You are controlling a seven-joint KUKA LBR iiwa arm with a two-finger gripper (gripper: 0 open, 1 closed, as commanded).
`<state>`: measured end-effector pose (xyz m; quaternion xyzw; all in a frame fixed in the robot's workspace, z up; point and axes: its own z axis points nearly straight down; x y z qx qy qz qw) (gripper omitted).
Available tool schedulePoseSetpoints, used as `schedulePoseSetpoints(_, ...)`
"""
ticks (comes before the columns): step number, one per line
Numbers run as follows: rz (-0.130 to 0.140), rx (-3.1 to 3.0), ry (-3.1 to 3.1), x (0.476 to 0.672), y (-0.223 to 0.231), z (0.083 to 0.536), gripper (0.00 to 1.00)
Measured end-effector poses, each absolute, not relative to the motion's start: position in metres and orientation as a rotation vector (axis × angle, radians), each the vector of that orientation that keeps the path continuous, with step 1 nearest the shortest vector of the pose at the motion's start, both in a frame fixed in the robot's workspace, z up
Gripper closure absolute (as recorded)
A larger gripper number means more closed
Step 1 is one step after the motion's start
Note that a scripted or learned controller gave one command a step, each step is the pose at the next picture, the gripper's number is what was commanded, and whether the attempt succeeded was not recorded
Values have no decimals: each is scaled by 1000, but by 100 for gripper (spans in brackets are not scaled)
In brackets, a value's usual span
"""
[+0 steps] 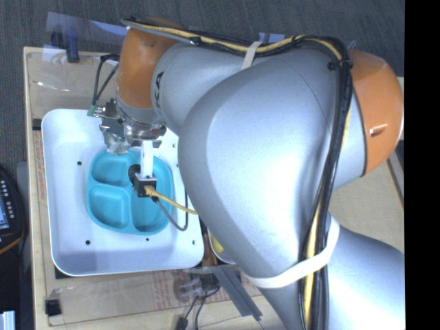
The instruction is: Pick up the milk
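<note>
Presently the arm [275,170] covers most of the frame, its grey housing running from the lower right to the upper centre, with an orange band [137,67] above the wrist at the upper left and a second orange section [378,108] at the right edge. Black and yellow cables [275,43] run along the top of the housing.

The hand [124,139] hangs at the left of centre, over the upper edge of the left bin. From this angle it cannot be told whether the hand is spread or pressed together, nor whether anything sits in it.

The milk cannot be made out anywhere in the frame; its appearance and position cannot be told, and the arm hides the whole region to the right of the left bin.

Left bin [69,246]: a shallow white container with rounded corners, lying at the left of the frame on the desk [38,81]. It contains a turquoise divided tray [113,205], which has several rounded compartments and lies in the bin's middle, just below the hand. A small white and black fitting [146,174] hangs from the wrist over the tray's right side, and a yellow cable [172,203] leads from it toward the right.

A dark device [8,205] sits at the far left edge, beside the desk.
</note>
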<state>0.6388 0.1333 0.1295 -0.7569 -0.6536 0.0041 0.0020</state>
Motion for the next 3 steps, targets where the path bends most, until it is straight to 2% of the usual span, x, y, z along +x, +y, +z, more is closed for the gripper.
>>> schedulePoseSetpoints(1,-11,-2033,-2403,661,105,97,100)
schedulePoseSetpoints(2,7,-1929,-2475,657,66,260,100)
schedulePoseSetpoints(3,12,-1774,-2583,656,5,205,100)
